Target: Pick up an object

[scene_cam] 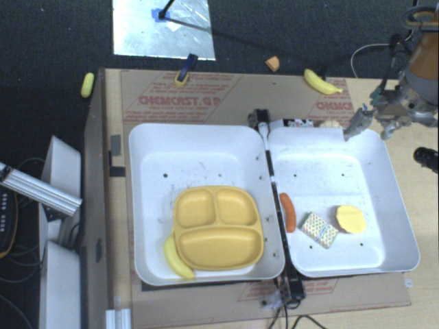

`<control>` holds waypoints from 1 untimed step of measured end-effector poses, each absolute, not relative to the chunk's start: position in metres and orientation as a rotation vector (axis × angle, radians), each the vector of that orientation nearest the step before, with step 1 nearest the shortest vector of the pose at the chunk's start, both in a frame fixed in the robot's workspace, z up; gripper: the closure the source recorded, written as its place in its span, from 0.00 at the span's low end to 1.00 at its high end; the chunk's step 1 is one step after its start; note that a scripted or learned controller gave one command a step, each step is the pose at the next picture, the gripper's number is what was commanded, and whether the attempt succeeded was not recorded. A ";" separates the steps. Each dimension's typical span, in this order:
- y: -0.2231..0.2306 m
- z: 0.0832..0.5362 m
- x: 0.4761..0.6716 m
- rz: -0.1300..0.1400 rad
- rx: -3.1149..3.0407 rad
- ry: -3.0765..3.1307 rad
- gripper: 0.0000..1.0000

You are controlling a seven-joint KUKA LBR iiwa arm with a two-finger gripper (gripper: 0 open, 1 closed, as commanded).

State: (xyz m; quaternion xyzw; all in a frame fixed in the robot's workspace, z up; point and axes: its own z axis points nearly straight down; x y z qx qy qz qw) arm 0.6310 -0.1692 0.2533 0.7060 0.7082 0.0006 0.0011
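Gripper (371, 123) seen at the upper right, above the far right corner of the right bin (384, 184), hung from the grey arm (418, 60) entering from the right; two fingers (357, 124) spread apart, nothing between them; open room beneath, over the bare far half of that bin.

Right bin: three items grouped in the near half, well apart from the gripper; orange sausage-shaped piece (288, 212) lying along the left wall, just beside the divide between bins; small patterned box (320, 229) near the middle, tilted; yellow round piece (350, 219) just beside the box on its right, contact not resolvable. Far half bare, walls unobstructed.

Left bin (151, 184): yellow three-compartment tray (218, 227) in the near half, compartments holding nothing visible; yellow banana (176, 258) at the tray's near left corner, touching or nearly touching its rim, pressed toward the bin's near wall. Far half bare.

Outside the bins: second banana (321, 81) on the brown board (226, 94) beyond the right bin; small orange piece (273, 64) on the dark floor past the board's far edge; small yellow object (87, 84) off the board's left far corner; silver sheet (162, 18) on the floor at top.

Writing: red print on the board beyond the left bin, reading roughly "CHEMCAST"; remainder not legible.
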 end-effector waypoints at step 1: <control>-0.207 0.150 0.552 -0.002 2.221 2.222 0.00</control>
